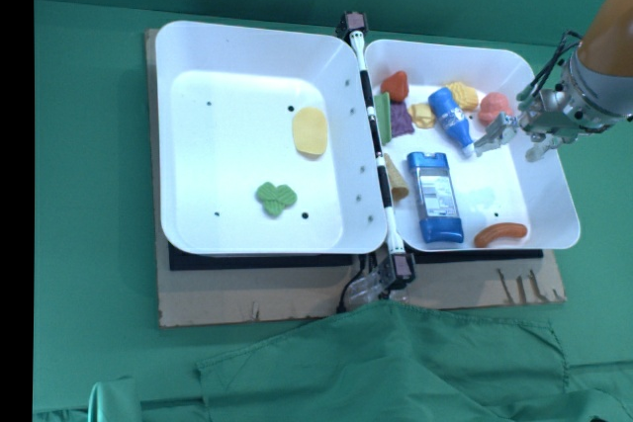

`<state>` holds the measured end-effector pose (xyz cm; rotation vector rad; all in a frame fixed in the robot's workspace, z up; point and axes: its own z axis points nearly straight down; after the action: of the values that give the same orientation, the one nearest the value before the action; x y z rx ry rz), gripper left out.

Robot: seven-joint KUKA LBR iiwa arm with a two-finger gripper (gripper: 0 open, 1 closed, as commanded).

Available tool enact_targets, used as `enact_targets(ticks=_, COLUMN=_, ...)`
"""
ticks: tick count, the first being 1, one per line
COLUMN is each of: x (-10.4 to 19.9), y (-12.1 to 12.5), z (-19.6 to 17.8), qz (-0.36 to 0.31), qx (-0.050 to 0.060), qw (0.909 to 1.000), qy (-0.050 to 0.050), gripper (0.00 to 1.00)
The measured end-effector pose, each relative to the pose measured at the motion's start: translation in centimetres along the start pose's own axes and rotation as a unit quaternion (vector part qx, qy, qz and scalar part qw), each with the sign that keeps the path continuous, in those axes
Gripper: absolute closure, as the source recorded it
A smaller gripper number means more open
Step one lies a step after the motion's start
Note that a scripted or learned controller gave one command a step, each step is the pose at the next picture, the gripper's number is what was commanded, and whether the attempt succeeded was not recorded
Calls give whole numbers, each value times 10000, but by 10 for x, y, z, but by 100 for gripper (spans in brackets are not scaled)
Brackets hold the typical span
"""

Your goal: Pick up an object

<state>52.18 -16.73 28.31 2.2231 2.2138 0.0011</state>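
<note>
My gripper [518,141] hangs over the right side of the right bin [554,212], its two fingers spread open with nothing between them. Just left of it lie a blue bottle [451,117] and a pink-red lump [494,106]. A blue and grey packet [435,196] lies in the bin's middle, and a sausage [500,233] rests near the front rim. A red piece [396,85], a purple piece [401,121], a yellow piece [462,94] and a cone [395,176] sit toward the bin's left.
The left bin [188,54] holds a yellow slice [310,130] and a green leaf shape [277,199]. A black and white bar [374,133] runs between the bins. Green cloth [396,361] is bunched in front of the bench.
</note>
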Motion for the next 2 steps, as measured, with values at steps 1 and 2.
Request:
enact_targets(ticks=1, x=14, y=52, z=87, qz=-14, qx=33, qw=10000, qy=12, gripper=0)
enact_targets(ticks=2, x=24, y=101, z=99, qz=-15, qx=-42, qw=10000, qy=-15, gripper=0)
